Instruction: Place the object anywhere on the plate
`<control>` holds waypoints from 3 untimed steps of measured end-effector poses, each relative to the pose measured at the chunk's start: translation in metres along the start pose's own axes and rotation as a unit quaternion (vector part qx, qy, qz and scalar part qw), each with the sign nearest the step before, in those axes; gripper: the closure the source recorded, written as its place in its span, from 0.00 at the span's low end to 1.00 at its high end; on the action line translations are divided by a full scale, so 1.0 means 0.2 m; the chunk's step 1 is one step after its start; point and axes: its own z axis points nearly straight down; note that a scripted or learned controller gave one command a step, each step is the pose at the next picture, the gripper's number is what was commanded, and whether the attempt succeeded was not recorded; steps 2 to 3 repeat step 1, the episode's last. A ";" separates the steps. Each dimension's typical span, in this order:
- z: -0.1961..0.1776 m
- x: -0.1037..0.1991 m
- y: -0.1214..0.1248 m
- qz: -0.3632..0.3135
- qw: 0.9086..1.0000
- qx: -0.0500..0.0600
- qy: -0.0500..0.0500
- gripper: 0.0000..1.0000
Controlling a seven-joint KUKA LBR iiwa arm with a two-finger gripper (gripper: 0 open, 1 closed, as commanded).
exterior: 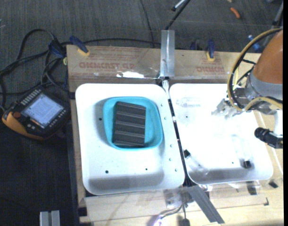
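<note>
My fingers (225, 108) hover at three o'clock; I cannot tell their opening. The block (129, 124) sits on the plate (155, 126).

Dark grey ribbed block (130, 124), turquoise plate (155, 126), white bins (120, 175)

- a dark ridged rectangular block (130, 124) lies on a light blue plate (154, 121) in the left white bin (89, 159).
- the right white bin (214, 140) lies touching it.
- the grey arm (268, 79) with its orange band reaches over the right bin's far right corner.
- a handheld pendant (36, 114) with a lit screen lies on the floor to the left.
</note>
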 end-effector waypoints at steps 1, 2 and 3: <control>0.00 0.00 0.00 0.000 1.000 0.000 0.000 0.00; 0.00 0.00 0.00 0.000 1.000 0.000 0.000 0.00; 0.00 0.00 0.00 0.000 1.000 0.000 0.000 0.00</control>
